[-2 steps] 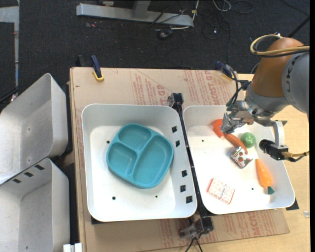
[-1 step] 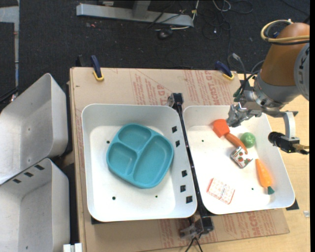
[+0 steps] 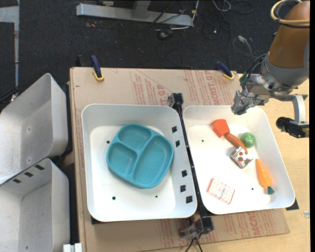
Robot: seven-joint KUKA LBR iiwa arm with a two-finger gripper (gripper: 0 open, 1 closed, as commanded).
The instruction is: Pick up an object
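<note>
From above, my pincer (image 3: 239, 109) hangs over the far rim of the right bin (image 3: 280, 197); I cannot tell its state. Below lie an orange spatula (image 3: 225, 131), a round green ball (image 3: 247, 139), a small printed box (image 3: 241, 157), a tapered carrot (image 3: 264, 174) and a flat card (image 3: 220, 190). The left bin (image 3: 98, 197) holds a smooth teal divided plate (image 3: 140, 155).

A dark carpeted floor (image 3: 44, 34) lay beyond the counter (image 3: 133, 83), which was covered with printed brown cardboard held by blue-and-yellow clamps (image 3: 97, 68). Cables (image 3: 216, 24) trailed across the floor near a grey metal base (image 3: 133, 14). Spare white bins (image 3: 29, 128) stood at the left.
</note>
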